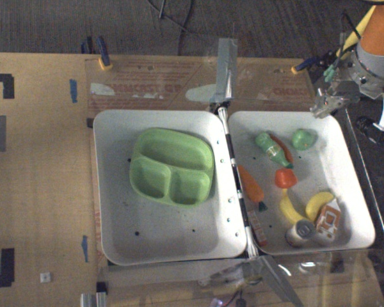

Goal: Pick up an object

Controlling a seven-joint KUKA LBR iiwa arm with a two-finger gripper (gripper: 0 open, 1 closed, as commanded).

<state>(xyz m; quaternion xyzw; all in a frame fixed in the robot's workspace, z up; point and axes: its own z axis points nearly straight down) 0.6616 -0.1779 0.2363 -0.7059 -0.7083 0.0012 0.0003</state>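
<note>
The right bin [336,165] holds several small objects. A green bottle [267,144] lies beside a thin red-orange piece [283,149], with a round green item [303,138] to their right. An orange carrot [251,183] rests along the bin's left wall, and a red tomato [285,178] sits mid-bin. Two yellow bananas [291,208] [319,203], a small carton [329,221] and a can [299,233] crowd the near right corner. My gripper [325,103] hangs above the bin's far right corner, apart from every object, with nothing seen in it.
The left bin [115,222] bears a green divided plate [173,166]. A brown bar [257,229] lies by the divider between the bins. A metal post [225,69] stands behind the divider. Cables and clamps sit at the far right near the arm.
</note>
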